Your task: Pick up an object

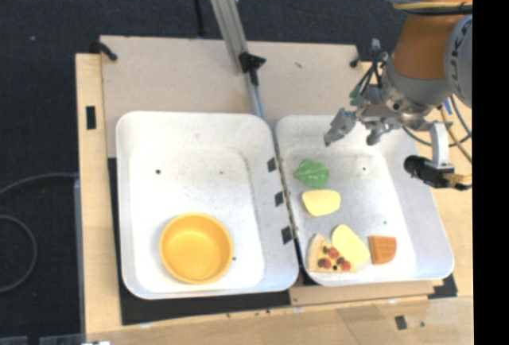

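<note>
Overhead: gripper (pixel 355 127) open, empty, near right bin's (pixel 413 200) far edge; green leaf (pixel 312 172) just nearward, toward the divider.

We look down on a light wooden bench (pixel 91 176) standing on a dark, speckled carpet floor (pixel 48 1), with a paler board (pixel 175 73) laid across its far part and two shallow white bins, the left bin (pixel 135 137) and the right bin (pixel 413 200), set side by side upon it. A slanted aluminium post (pixel 223 5) rises from between the bins toward the top of the view, and a thin dark cable (pixel 20 212) curls on the floor at left. The light is even and soft.
</note>
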You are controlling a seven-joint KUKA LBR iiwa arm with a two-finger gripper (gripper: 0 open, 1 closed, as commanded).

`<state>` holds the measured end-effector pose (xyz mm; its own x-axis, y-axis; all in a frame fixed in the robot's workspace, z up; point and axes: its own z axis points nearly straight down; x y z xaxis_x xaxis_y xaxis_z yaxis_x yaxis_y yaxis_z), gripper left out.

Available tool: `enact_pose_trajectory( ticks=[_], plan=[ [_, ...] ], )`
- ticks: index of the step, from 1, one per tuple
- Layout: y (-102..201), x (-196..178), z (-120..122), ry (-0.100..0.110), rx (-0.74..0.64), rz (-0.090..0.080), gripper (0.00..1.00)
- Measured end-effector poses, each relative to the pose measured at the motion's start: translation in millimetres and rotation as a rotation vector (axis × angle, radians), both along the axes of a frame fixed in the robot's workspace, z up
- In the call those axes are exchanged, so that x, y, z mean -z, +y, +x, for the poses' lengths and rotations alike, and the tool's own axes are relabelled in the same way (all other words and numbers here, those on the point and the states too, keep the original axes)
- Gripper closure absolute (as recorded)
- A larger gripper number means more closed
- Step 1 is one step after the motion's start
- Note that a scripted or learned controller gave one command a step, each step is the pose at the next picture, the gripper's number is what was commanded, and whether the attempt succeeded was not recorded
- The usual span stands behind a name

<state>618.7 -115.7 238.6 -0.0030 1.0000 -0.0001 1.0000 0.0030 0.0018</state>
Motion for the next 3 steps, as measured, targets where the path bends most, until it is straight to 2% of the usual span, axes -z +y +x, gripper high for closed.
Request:
enact_pose_trajectory(
  ticks=[1,2,3],
  plan=[
    [0.0,0.0,0.0,0.0,0.0,0.0,0.0],
    [-1.3,42.5,-3.4,0.005,0.004,-0.002,0.0],
    [-0.3,105.1,-7.5,0.007,0.004,-0.001,0.0]
  ],
)
